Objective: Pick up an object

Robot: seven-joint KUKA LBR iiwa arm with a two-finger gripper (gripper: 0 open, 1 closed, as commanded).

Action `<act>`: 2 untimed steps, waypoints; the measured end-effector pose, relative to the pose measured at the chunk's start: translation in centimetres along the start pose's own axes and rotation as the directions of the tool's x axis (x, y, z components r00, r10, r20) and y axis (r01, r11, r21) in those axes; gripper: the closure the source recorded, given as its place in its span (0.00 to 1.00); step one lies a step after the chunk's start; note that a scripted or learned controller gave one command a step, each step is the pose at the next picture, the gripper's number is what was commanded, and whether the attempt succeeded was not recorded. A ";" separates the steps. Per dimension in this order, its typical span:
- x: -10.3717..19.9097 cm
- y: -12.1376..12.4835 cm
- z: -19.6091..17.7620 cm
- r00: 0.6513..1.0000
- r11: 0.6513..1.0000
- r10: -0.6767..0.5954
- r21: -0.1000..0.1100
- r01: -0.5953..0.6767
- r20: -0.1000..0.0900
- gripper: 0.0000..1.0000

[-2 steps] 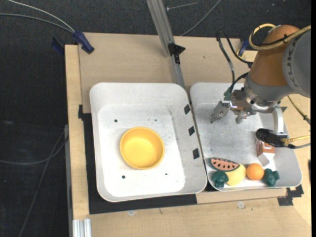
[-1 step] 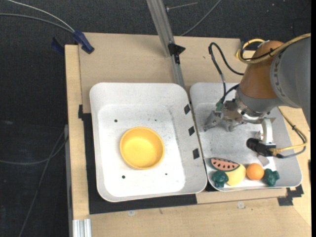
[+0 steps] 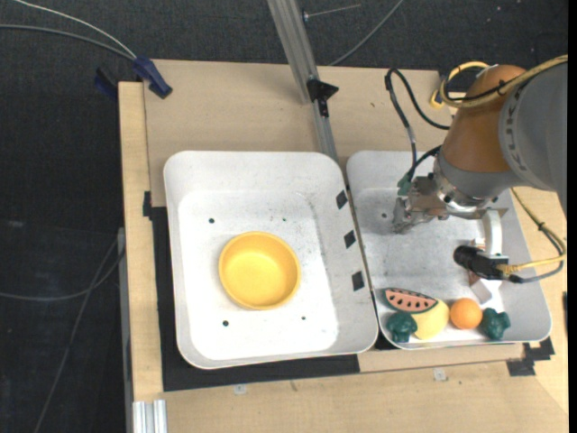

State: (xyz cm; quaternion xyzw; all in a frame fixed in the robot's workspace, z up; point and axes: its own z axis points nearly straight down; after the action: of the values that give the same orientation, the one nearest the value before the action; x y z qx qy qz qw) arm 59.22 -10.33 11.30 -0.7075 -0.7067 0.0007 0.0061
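The arm reaches in over the right bin (image 3: 532, 269), and its gripper (image 3: 403, 216) hangs low above that bin's bare upper floor; whether the fingers are wide or narrow cannot be told. Along the bin's near edge lie a watermelon slice (image 3: 413, 299), a lemon (image 3: 432, 320), an orange (image 3: 465, 314) and two green pieces (image 3: 493, 324). A yellow bowl (image 3: 260, 269) sits in the left bin (image 3: 194, 188).

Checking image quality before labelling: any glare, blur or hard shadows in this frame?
Camera view: even, diffuse light, with the white left bin bright but not blown out; soft shadow under the yellow bowl; the toy cluster by the orange is soft and low in detail; the gripper is small and smeared, fingers unreadable; dark floor is noisy.
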 end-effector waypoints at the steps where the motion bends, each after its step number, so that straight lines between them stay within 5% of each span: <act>1: 0.9 0.3 -4.9 1.000 1.000 -0.003 -0.015 0.003 0.007 1.00; 2: 1.4 0.9 -9.6 1.000 1.000 -0.003 -0.017 0.003 0.007 1.00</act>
State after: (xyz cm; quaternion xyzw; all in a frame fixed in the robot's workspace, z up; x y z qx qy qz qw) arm 60.19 -9.04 20.95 -0.7065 -0.7077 -0.0029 -0.0021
